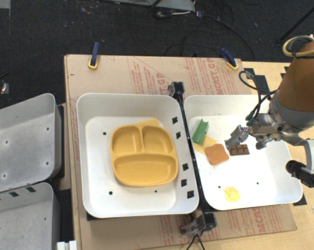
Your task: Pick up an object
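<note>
Over the right bin [282, 191] my gripper [239, 139] hangs low, just beside the brown chocolate-like block [239, 150] — whether my jaws are spread I cannot tell. Orange slab [217, 153] and green piece [200, 130] crowd the divider; the yellow bit [231, 194] lies apart, with room around it.

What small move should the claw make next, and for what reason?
Probably lower the claw a little toward the brown block just under it. The claw hangs over the right bin, holds nothing that I can see, and that block is the nearest object, beside the orange piece.
</note>
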Robot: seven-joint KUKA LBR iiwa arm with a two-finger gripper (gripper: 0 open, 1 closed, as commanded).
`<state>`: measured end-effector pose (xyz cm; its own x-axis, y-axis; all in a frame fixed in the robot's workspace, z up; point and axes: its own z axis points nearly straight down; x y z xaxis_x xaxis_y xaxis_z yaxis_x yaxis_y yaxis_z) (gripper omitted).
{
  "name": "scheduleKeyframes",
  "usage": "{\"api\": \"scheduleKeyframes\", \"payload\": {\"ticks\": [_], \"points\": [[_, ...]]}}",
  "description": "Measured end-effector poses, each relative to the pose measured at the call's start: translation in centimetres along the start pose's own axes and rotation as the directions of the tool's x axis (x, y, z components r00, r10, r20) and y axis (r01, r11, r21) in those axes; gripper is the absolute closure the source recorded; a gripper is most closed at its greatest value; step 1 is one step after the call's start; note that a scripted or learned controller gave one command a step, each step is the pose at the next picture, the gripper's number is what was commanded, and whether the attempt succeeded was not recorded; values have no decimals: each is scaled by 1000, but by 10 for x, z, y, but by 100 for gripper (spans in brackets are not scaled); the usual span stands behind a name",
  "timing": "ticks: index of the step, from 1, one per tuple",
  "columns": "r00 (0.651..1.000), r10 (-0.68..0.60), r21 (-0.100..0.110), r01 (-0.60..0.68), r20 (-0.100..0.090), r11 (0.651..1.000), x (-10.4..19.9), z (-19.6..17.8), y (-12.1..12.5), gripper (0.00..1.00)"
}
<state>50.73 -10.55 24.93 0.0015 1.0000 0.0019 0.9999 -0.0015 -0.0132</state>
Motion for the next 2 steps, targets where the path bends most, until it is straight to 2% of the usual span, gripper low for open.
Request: {"api": "scheduleKeyframes", "payload": {"ticks": [1, 2], "points": [[1000, -2, -13, 3, 2, 1000, 0, -6, 2, 0], [1000, 0, -9, 0, 1, 1000, 3, 56, 7, 0]]}}
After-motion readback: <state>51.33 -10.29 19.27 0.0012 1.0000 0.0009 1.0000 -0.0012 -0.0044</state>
